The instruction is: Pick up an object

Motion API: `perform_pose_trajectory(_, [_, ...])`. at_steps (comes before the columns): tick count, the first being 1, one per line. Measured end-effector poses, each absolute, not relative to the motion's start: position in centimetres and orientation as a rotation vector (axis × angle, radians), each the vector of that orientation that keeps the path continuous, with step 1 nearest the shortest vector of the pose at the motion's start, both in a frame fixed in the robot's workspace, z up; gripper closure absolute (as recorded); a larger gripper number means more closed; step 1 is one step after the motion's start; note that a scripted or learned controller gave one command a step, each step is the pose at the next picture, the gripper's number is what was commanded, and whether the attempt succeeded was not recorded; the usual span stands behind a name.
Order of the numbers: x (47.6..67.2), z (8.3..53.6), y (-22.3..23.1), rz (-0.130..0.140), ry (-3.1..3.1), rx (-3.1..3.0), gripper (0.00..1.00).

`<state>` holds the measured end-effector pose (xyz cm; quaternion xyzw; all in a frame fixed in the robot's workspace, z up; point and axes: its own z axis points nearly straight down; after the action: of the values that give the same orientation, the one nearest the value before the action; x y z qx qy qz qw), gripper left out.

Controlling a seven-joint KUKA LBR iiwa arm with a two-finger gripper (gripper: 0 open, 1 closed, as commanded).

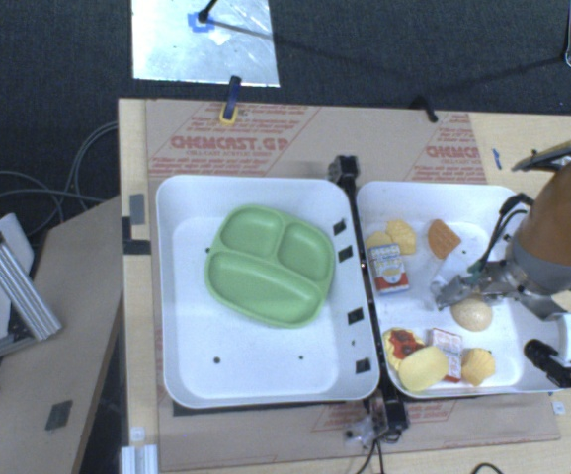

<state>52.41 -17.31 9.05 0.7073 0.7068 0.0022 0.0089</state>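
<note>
Two shallow white bins side by side on the table (266,141), over brown cardboard with red print. In the left bin (182,265), a green divided plate (269,265) with three compartments, lying flat near the middle and slightly turned. In the right bin (503,200), a scatter of small food-like items: a yellow lumpy piece (400,235) near the upper left, just above a small red-and-white carton (390,267) lying beside the divider; an orange wedge (444,237) a little to the right of those, apart from both. Lower down, a pale tan round object (472,314) near the bin's middle. Along the bottom edge, a cluster close together: a red item (401,344), a large yellow oval (422,368), a small white-and-red packet (448,344), and another yellow lumpy piece (478,365), apparently touching or nearly so. Reaching in from the right, the grey arm (562,255) with its orange band, low over the right bin. At its tip, the end effector (453,291), metallic and pointed leftward, sitting just above and beside the pale tan round object, very near or touching its top edge. Opening of the end effector impossible to judge from this angle; nothing visibly held between its tips. Above the table, a shiny metal sheet (206,28) on dark carpet.
</note>
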Motion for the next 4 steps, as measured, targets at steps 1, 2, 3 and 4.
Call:
perform_pose_trajectory(1, [52.8, 10.6, -17.5, 0.017, 2.199, 2.198, 1.0])
perform_pose_trajectory(2, [53.2, 15.1, -18.1, 0.003, 2.222, 2.214, 1.0])
perform_pose_trajectory(3, [53.8, 20.2, -17.2, 0.005, 2.224, 2.211, 1.0])
perform_pose_trajectory(4, [53.9, 22.6, -17.2, 0.003, 2.224, 2.213, 1.0])
